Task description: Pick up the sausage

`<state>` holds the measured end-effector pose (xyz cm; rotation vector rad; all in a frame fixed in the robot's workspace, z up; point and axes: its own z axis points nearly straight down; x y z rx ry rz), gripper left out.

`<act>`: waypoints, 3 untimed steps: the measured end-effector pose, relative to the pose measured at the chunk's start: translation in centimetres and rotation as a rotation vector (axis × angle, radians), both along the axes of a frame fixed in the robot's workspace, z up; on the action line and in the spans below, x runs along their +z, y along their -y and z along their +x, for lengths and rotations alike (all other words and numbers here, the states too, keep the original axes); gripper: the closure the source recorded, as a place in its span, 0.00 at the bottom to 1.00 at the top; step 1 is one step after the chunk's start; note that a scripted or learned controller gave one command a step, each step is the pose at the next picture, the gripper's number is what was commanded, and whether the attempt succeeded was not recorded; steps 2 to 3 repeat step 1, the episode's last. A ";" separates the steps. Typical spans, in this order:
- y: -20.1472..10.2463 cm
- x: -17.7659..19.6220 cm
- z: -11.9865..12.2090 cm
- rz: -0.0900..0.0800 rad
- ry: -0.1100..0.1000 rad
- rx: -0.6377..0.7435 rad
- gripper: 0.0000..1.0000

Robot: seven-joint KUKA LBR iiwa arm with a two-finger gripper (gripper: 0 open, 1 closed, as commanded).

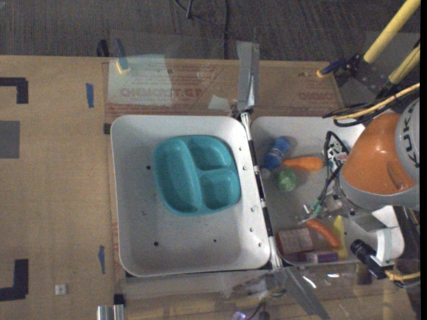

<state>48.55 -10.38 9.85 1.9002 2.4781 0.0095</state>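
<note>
The sausage (323, 232), a short orange-red piece, lies in the right bin (293, 129) near its front edge, between a brown box (295, 239) and a yellow item (339, 229). My gripper (320, 209) hangs just above the sausage's far end, below the arm's orange band (380, 162). Dark cables and the wrist cover much of the gripper. From this view I cannot tell whether it touches the sausage.
In the right bin's far part lie a blue object (276, 153), a green round item (287, 180) and an orange carrot (304, 163). A purple flat item (313, 257) lies by the front wall. The left bin (133, 232) bears a teal divided plate (197, 173).
</note>
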 end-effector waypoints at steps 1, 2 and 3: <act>-9.7 10.1 -0.5 0.003 -0.018 0.264 1.00; -9.7 10.1 -0.5 0.003 -0.018 0.264 1.00; -9.7 10.1 -0.5 0.003 -0.018 0.264 1.00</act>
